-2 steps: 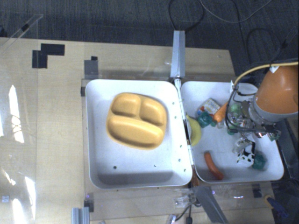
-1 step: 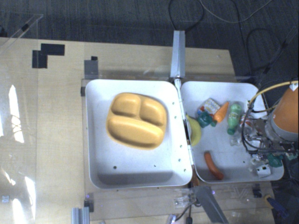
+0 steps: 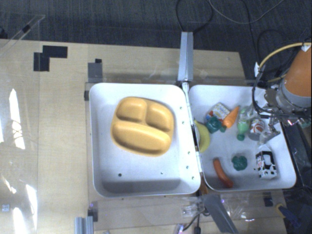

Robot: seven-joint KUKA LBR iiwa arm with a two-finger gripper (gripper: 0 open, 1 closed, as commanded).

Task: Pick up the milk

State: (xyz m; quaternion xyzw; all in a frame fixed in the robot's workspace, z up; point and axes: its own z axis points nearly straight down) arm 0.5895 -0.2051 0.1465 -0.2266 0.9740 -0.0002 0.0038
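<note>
Milk (image 3: 265,163) lies in right bin, just below claw (image 3: 263,130); claw's hold unclear.

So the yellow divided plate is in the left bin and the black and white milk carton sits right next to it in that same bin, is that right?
Not quite. The camera view shows the yellow divided plate in the left bin, but the black and white milk carton lies in the right bin, near its front right corner.

My surface (image 3: 58,130) looks like pale matt wood. Both bins (image 3: 141,184) are smooth white plastic, faintly glossy. The yellow tray (image 3: 143,126) has a satiny plastic sheen. The milk (image 3: 265,164) carton looks like printed card.
</note>
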